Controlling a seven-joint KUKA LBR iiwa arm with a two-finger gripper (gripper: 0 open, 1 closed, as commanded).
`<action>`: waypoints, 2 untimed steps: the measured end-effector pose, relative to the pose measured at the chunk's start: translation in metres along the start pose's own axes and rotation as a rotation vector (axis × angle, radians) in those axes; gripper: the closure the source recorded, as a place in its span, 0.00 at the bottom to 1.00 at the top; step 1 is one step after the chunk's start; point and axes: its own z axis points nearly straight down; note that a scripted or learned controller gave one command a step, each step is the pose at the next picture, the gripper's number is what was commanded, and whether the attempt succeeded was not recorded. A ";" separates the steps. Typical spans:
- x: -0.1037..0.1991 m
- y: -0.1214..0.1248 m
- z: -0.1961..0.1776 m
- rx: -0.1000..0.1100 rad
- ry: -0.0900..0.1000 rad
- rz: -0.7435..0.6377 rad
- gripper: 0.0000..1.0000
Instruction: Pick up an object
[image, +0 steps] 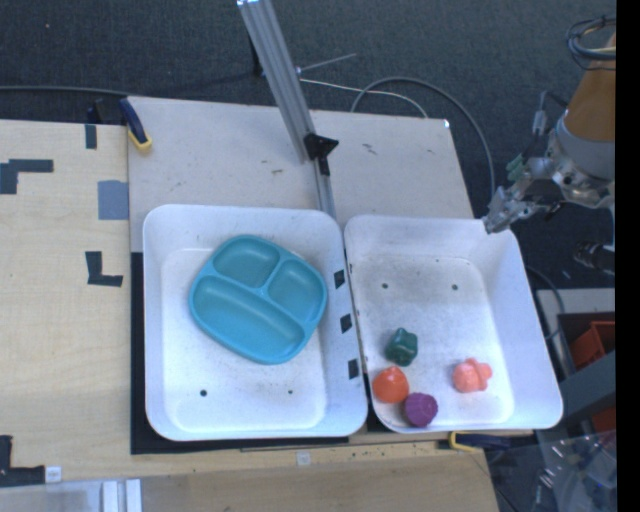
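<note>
My arm: comes in from the right side, up high in the view.
My wrist: grey, with an orange band above it.
My gripper: points down and to the left (too small and blurry for more).

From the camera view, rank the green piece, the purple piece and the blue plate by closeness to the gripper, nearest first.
Gripper is at the right bin's far right corner.
1. Green piece, mid right bin.
2. Purple piece, right bin's near edge.
3. Blue plate, in the left bin.
</note>
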 end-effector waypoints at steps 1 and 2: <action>0.055 0.005 0.001 0.005 0.003 -0.004 1.00; 0.099 -0.003 0.010 0.007 0.002 -0.003 1.00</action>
